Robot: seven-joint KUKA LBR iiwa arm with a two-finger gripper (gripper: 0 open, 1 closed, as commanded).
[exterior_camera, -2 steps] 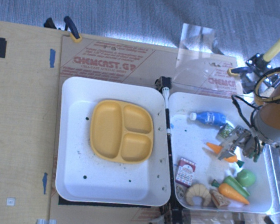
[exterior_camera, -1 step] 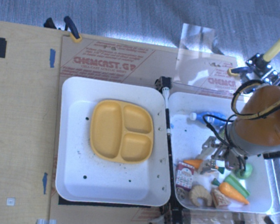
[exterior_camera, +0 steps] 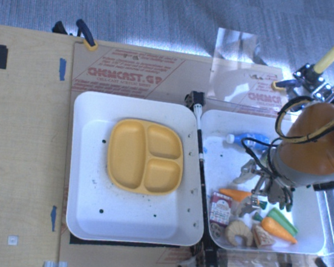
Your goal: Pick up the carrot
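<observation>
The carrot is an orange cone lying in the right bin near its front right corner, with a green piece right beside it. My gripper hangs low over the middle of that bin, just up and left of the carrot, and nothing shows in its grasp. A smaller orange piece lies to the gripper's left.
The left bin holds a yellow divided plate. The right bin also has a red packet, a bread-like piece, a brown wedge and a blue-capped bottle at the back. These items crowd around the carrot.
</observation>
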